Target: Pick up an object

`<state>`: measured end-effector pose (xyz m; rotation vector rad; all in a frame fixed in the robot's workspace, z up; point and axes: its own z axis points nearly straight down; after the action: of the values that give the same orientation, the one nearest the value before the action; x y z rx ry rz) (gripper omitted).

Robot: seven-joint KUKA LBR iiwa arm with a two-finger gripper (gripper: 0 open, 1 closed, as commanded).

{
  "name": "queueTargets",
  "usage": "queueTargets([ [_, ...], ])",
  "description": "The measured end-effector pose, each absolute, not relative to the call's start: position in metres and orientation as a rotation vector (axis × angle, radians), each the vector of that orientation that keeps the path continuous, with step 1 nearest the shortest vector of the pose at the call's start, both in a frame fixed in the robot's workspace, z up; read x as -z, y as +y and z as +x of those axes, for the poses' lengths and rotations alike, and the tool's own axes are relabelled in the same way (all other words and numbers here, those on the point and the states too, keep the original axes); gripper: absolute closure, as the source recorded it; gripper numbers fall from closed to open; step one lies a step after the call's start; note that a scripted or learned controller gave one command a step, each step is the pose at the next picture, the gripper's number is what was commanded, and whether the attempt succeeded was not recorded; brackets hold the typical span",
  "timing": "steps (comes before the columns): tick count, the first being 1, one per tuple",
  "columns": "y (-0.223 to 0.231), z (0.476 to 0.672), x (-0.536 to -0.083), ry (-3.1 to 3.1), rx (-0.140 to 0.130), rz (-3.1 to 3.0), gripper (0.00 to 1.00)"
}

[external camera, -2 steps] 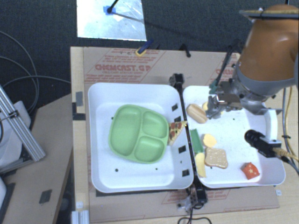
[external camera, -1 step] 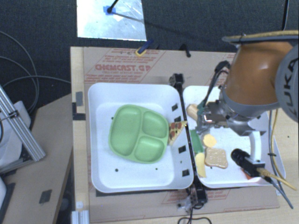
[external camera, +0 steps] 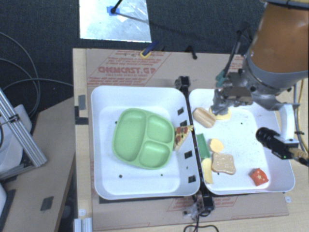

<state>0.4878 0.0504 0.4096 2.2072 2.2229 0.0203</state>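
Dark carpet around desk (external camera: pixel 58 129). Your pincer (external camera: pixel 222 109) low over pale yellow round disc (external camera: pixel 224 115); grip state: cannot tell. Tan hot-dog bun (external camera: pixel 204 118) just beside. Nothing lifted yet; pick remains.

We look down on a dark blue-grey carpeted floor (external camera: pixel 38 13), with black cables (external camera: pixel 19 76) curving across it at the left. A shiny square sheet (external camera: pixel 113 13) lies on the floor near the top, catching pale light. A brown cardboard sheet (external camera: pixel 126 67) with red printed lettering covers the bench. At the lower left we see a tan surface (external camera: pixel 43 178) and a slanting aluminium rail (external camera: pixel 19 129).
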Motion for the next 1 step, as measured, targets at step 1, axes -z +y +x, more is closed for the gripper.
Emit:
queueTargets([
  [1, 0.0827, 0.4868, -0.414, 2.228, -0.006, 2.212, 1.0],
])
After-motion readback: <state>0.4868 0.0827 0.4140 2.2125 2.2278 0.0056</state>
